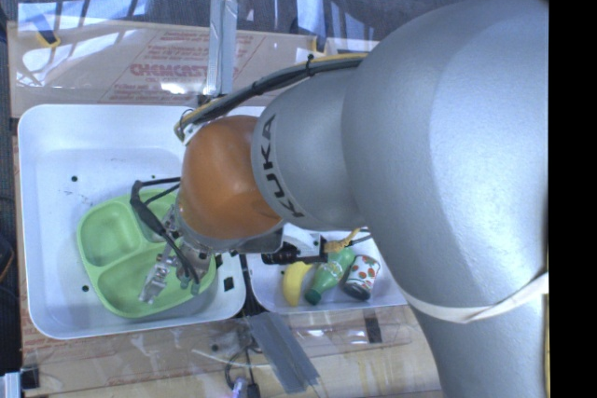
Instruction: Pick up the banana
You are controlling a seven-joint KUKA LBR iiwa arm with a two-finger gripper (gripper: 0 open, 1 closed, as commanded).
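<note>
Yellow banana (295, 282), green bottle (328, 278), lime-green divided plate (107, 242), white bins (37, 200), grey arm (429, 154) with orange band (224, 177).

The grey arm (420, 172) reaches in from the right and covers much of the right bin (270, 294). Its gripper (166, 280) hangs low over a green divided plate (112, 247) lying in the left bin (47, 200). In the right bin's near corner a banana (295, 282) lies just beside a green bottle (326, 278) and a small spotted can (362, 275). A sheet of cardboard (140, 65) lies on the bench beyond the bins.
</note>
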